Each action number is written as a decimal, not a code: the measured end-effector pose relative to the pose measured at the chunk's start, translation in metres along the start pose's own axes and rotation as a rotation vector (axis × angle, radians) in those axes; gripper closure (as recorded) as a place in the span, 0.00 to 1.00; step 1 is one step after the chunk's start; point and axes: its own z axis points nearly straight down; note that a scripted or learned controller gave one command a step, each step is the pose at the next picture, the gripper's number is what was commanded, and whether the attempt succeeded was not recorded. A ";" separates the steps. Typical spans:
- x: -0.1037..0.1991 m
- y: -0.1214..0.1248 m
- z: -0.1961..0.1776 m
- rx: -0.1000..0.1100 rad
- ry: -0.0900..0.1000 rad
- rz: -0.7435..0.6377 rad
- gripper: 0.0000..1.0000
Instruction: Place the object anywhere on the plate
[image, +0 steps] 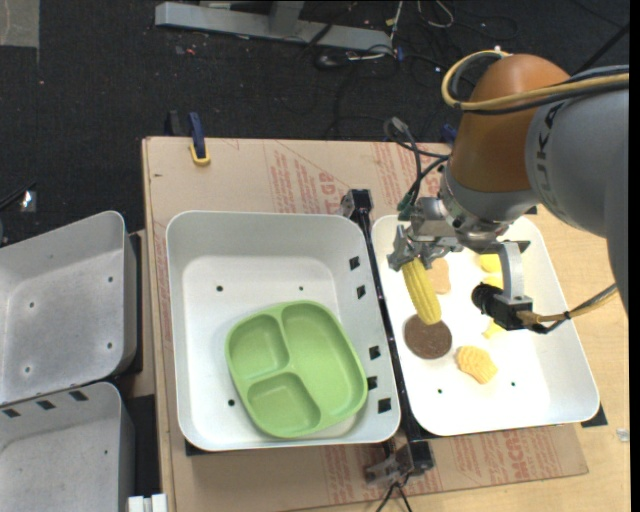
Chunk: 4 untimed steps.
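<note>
Yellow corn cob (422, 290), near-upright, top tilted left

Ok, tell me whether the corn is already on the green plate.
No. The corn hangs at the gripper over the right bin, while the plate lies in the left bin.
</note>
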 end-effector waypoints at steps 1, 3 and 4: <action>0.054 -0.028 0.000 0.003 0.000 0.000 1.00; 0.157 -0.047 0.006 0.000 0.000 -0.001 1.00; 0.154 -0.046 0.006 0.000 -0.002 0.006 0.00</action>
